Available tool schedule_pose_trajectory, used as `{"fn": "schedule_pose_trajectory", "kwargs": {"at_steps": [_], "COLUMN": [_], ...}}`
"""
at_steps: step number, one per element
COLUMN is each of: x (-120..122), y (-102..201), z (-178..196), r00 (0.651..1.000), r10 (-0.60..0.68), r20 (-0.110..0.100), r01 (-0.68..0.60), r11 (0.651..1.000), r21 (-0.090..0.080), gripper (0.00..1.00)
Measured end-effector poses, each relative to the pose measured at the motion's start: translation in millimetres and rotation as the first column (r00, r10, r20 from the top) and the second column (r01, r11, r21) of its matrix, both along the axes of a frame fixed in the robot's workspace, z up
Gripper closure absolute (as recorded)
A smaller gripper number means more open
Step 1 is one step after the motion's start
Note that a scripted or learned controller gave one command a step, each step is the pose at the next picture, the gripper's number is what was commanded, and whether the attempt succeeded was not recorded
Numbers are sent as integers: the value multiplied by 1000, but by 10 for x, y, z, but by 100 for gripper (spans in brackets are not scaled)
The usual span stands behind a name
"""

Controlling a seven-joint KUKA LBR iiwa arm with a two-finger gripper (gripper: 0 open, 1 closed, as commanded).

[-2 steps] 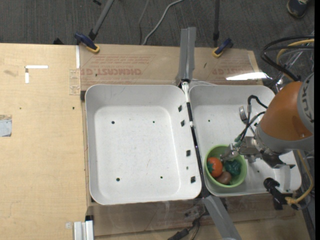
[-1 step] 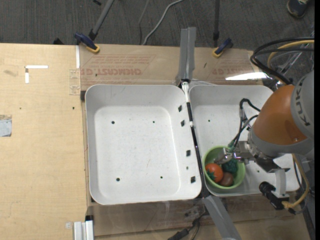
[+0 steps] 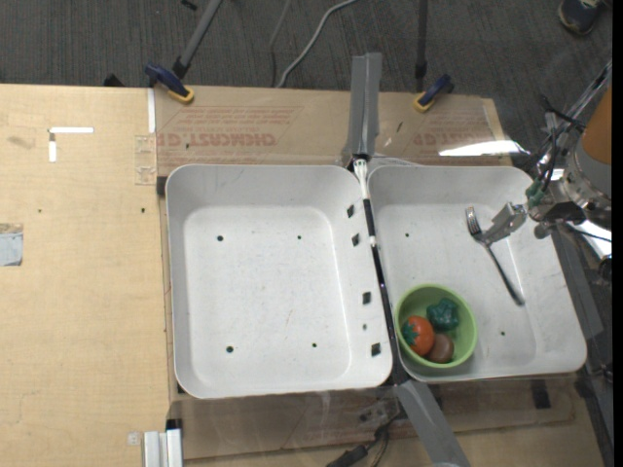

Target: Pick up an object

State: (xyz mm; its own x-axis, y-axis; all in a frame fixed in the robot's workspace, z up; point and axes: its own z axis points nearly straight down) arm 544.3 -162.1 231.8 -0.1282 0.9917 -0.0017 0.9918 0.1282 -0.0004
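Nearest to me, at the front of the right bin (image 3: 545, 358), I see a green bowl (image 3: 437, 325) sitting against the bin's front left corner. Inside it lie an orange-red round piece (image 3: 419, 333), a teal piece (image 3: 446, 313) and a brownish piece (image 3: 442, 348), all packed close together.

Farther back in the same bin, a metal fork (image 3: 494, 253) lies on the white floor, its tines toward the back and its handle running forward and to the right. It sits well apart from the bowl.

Just beside the fork's tines I see the gripper (image 3: 508, 220), reaching in from the right edge over the bin, with the arm's wrist (image 3: 584, 188) behind it. From this view I cannot tell how the tool is set, nor whether it touches the fork.

The left bin (image 3: 268, 280) sits alongside, the two touching along a middle seam. Beyond both bins, brown cardboard (image 3: 253, 129) covers the bench, pinned by two clamps (image 3: 171, 82).
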Motion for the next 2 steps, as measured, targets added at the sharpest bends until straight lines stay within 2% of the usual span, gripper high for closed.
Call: {"fn": "schedule_pose_trajectory", "kwargs": {"at_steps": [1, 2], "x": [-408, -672], "y": [358, 693], "z": [-1401, -1401], "r00": [993, 994], "r10": [-122, -112], "r20": [0, -1], "r01": [122, 112], "r11": [993, 994], "r21": [2, 2], "gripper": [0, 0]}}
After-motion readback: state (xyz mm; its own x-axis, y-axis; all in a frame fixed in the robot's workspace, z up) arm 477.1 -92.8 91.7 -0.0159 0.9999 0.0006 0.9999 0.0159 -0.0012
